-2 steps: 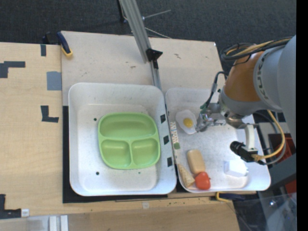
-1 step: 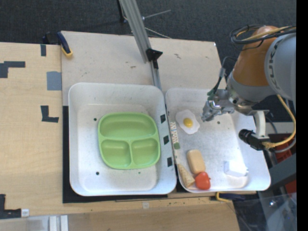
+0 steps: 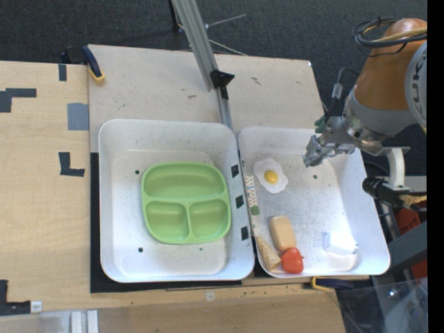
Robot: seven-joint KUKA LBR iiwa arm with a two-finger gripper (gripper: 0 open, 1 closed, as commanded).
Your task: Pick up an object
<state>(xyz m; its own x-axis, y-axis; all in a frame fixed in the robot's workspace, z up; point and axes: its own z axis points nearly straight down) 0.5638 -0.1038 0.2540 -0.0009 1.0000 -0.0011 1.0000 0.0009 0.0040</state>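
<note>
The gripper is seen over the upper part of the right bin, above bare floor, w/ nothing visible between its fingers; whether they are open or closed can't be told, as the tips are small and dark at this angle. Candidate objects lie in the same bin: a fried egg just left of the gripper, a bread roll lower down near the divider, a red tomato touching or nearly touching the roll at the front edge, and a pale, hard-to-read item toward the front right corner. A green divided plate is set in the left bin, well apart from the arm. The step in hand is judged to be approach/positioning, no pick yet made. For the next move, a target must be chosen, prob. the egg as nearest; the gripper would need to be shifted left, lowered, and closed on it. The egg looks flat, so a firm grip may be hard to get.
</note>
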